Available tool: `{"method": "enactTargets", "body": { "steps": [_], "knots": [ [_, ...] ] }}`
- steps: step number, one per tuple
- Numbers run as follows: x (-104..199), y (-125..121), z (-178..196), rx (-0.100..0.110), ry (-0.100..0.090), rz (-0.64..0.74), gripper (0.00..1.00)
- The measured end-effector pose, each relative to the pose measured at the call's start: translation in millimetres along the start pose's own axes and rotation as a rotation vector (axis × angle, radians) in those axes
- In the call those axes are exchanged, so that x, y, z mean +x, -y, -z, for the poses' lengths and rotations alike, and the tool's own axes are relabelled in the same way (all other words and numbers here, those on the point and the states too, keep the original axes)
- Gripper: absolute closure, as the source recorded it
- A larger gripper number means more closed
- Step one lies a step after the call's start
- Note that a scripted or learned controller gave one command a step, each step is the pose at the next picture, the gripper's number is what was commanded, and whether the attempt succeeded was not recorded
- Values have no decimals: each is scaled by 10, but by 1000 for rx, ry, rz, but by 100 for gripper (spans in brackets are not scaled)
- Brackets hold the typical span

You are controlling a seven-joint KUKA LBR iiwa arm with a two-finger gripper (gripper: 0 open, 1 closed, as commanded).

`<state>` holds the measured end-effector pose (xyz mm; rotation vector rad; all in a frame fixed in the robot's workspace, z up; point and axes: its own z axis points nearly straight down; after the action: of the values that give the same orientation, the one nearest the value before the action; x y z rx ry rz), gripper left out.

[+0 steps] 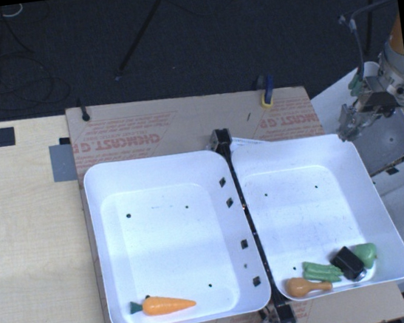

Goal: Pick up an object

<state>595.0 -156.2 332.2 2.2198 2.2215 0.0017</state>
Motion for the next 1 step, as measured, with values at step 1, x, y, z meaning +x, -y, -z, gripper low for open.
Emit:
{"method": "enactTargets", "body": {
  "steps": [1],
  "knots": [
    [-336, 112, -186, 5, 1, -3, 100]
  ]
}}
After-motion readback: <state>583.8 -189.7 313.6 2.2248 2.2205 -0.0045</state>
